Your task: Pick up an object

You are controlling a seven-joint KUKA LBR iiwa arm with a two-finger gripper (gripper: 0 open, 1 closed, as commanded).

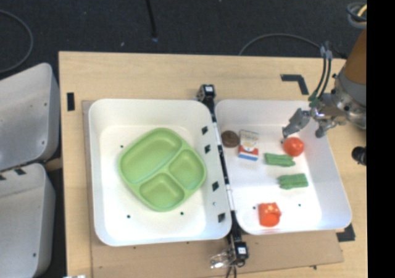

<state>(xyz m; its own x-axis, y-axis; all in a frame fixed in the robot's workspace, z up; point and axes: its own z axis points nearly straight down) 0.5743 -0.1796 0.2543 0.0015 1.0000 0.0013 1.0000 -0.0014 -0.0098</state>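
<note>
The red tomato (294, 146) sits at three o'clock in the right bin (336, 199), looks light, smooth and slippery, so the spread-apart gripper (307, 125) should squeeze its round middle.

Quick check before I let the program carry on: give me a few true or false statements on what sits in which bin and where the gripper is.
1. The green divided plate lies in the left bin. True.
2. The gripper is above the left bin. False: it is over the far side of the right bin, just above the red ball.
3. The brown round piece sits in the right bin near the divider. True.
4. The small red and white carton rests on the green plate. False: it lies in the right bin beside the brown piece.
5. Two green items lie in the right bin. True.
</note>
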